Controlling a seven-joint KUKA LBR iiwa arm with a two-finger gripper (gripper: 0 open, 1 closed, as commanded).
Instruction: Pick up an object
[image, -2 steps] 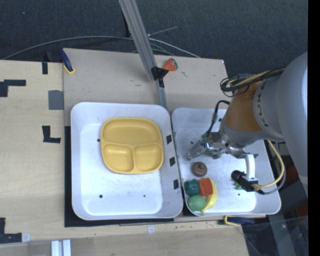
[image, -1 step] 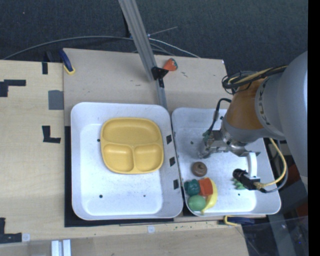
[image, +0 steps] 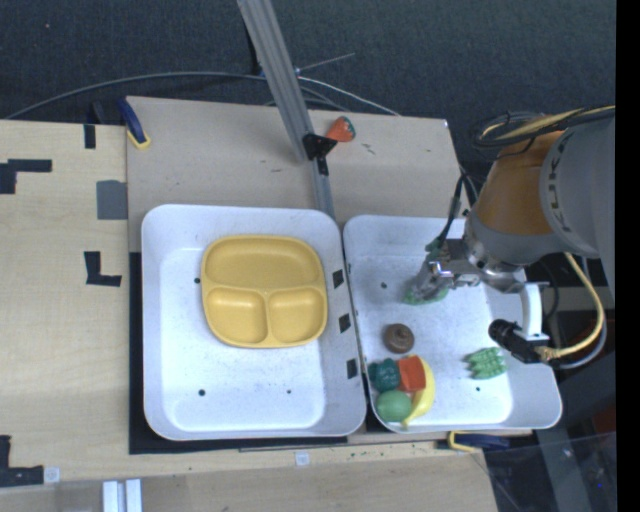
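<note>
Green ball (image: 394, 404), banana (image: 424, 394) + red block (image: 412, 373) sit at right bin (image: 520, 405) near-left corner; brown disc (image: 399, 337) just beyond. Gripper (image: 432, 283) mid-bin over pale green obj (image: 418, 293), grip state unclear. Yellow tray (image: 265, 289) in left bin (image: 170, 400).

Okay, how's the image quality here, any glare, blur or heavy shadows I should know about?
Camera view: lighting is even and soft, with faint shadows under the yellow tray and the bin rims. No strong glare on the white bins. The whole frame is slightly soft; the gripper and the small green item look blurry, fine detail lost.
</note>
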